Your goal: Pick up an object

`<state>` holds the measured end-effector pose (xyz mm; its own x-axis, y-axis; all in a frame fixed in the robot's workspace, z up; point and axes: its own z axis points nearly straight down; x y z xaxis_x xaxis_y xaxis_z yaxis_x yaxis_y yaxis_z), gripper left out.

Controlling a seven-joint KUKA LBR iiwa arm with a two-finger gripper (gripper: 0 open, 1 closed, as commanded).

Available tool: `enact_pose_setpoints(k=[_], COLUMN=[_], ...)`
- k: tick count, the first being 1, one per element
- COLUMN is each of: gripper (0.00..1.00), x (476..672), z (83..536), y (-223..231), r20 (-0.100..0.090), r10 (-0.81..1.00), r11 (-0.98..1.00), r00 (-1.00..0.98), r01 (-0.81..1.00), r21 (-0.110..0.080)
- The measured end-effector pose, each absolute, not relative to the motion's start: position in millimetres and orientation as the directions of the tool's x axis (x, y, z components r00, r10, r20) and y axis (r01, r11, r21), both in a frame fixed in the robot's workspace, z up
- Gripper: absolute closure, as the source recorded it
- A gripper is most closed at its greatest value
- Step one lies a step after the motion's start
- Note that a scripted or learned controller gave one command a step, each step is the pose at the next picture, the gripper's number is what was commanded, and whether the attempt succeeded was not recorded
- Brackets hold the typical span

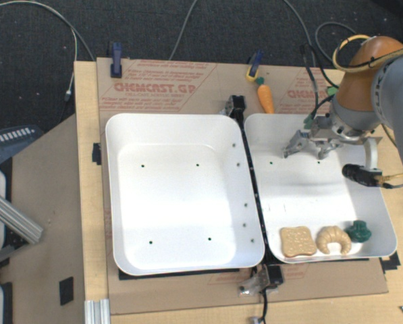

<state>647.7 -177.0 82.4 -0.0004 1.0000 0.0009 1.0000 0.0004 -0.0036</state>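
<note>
- Objects for picking lie along the near edge of the right bin point(363, 208): a square cracker-like biscuit point(298, 241), a croissant point(334, 239) just beside it, and a small dark green piece point(358, 231) touching the croissant's right end.
- Far left, a dark carpeted floor surrounds the bench, with a grey metal rail point(12, 216) lying at a slant and thin white cables point(46, 9) looping across the carpet.
- The bench top is brown cardboard point(157, 83) printed with red lettering, held at its far edge by two blue clamps point(115, 59).
- The left bin point(177, 191) sits on that cardboard, shallow and white, with small dark dots on its floor.
- A toy carrot point(265, 97) rests on the cardboard just beyond the right bin's far rim.
- The gripper point(310, 147) hangs over the far part of the right bin, well apart from the three objects; its fingers are spread apart and nothing sits between them.
- The arm point(370, 79), orange and grey, enters from the right.
</note>
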Motion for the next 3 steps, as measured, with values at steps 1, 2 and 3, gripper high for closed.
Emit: enact_pose_setpoints(k=[1,2,3], gripper=[1.00,1.00,1.00], x=[649.7,660.6,655.7], z=[96.3,152.2,214.4], y=[-177.2,-180.0,-180.7], r20=[-0.001,-0.001,-0.001], r10=[1.000,1.000,1.000], r11=[0.001,0.000,0.000], r00=[-0.001,0.000,0.000], r01=[1.000,1.000,1.000], r21=[0.003,0.006,0.007])
